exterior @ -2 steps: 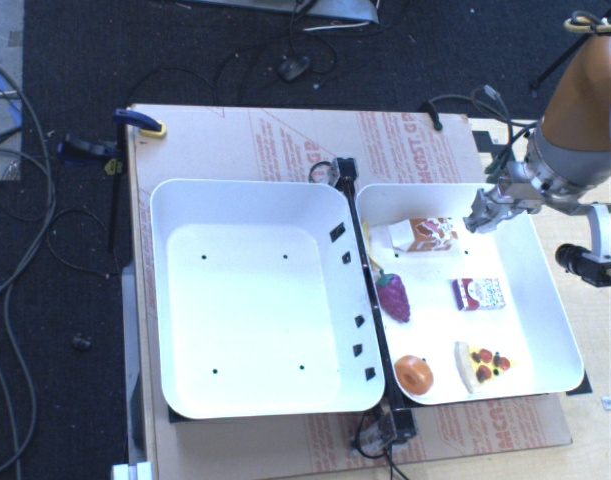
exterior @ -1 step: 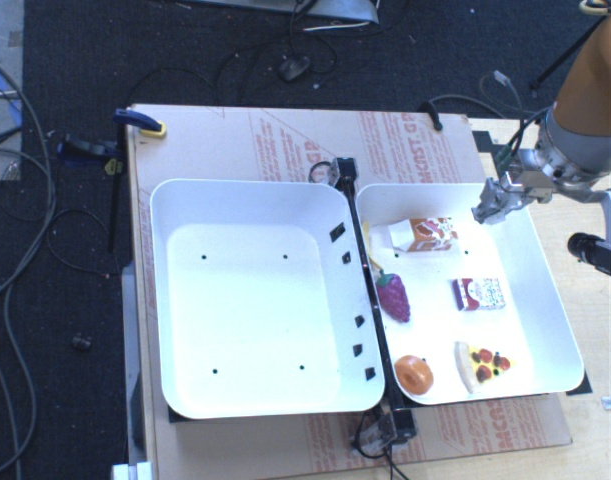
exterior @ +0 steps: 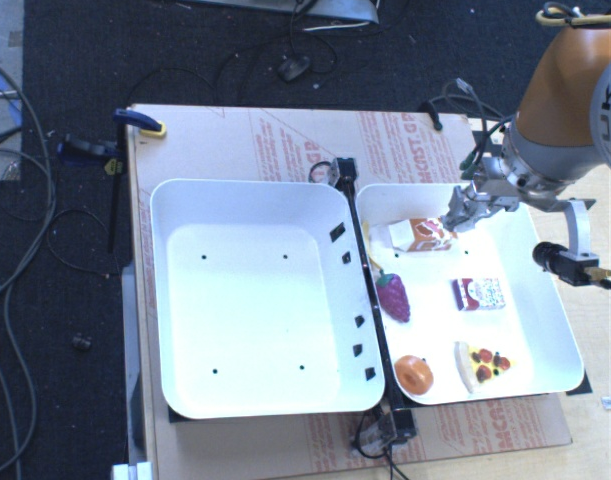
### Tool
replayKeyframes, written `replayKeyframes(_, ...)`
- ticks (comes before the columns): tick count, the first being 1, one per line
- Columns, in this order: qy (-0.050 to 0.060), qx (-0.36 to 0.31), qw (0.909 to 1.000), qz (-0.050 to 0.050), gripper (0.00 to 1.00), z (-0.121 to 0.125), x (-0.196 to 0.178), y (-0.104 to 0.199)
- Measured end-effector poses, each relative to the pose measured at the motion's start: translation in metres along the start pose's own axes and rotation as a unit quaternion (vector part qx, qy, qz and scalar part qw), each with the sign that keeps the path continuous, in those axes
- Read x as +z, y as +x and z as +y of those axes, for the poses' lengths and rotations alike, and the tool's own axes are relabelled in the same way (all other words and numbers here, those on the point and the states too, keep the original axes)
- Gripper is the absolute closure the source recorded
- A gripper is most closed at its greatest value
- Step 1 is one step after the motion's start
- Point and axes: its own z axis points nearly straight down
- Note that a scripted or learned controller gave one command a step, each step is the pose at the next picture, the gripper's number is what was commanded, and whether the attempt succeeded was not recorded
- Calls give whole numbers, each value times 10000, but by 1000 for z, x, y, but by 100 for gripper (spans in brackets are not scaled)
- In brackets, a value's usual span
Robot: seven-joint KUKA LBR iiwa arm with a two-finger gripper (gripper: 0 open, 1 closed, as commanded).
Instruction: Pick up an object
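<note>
Two white bins sit side by side on a pale board. The left bin (exterior: 255, 298) shows bare floor. The right bin (exterior: 540, 288) holds five small things. A white and orange packet (exterior: 417, 235) lies near the far wall of that bin, tilted a little. A purple fruit (exterior: 393, 296) lies near the divider between the bins, toward the middle. A red and white carton (exterior: 479, 294) lies flat to the right of the purple fruit, well apart from it. An orange fruit (exterior: 414, 374) rests in the near left corner of the right bin. A pale slice with red and dark bits on top (exterior: 483, 365) lies just to the right of the orange fruit, close to the near wall.

The arm (exterior: 570, 88) reaches in from the right, its orange band high over the far right corner of the board. The gripper (exterior: 463, 213) hangs over the far part of the right bin, just beside the right end of the packet. Its tip looks to meet or overlap the packet's edge, but contact cannot be told for sure. Whether the fingers are spread or closed cannot be told either, as they blur into grey. Nothing is seen between them.

A blue and yellow clamp (exterior: 140, 122) grips the board's far left corner. Cables trail over the dark floor around the bench.
</note>
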Motion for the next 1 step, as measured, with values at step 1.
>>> replayKeyframes(1,-7,-5,10000,-1,100,1,-8,51)
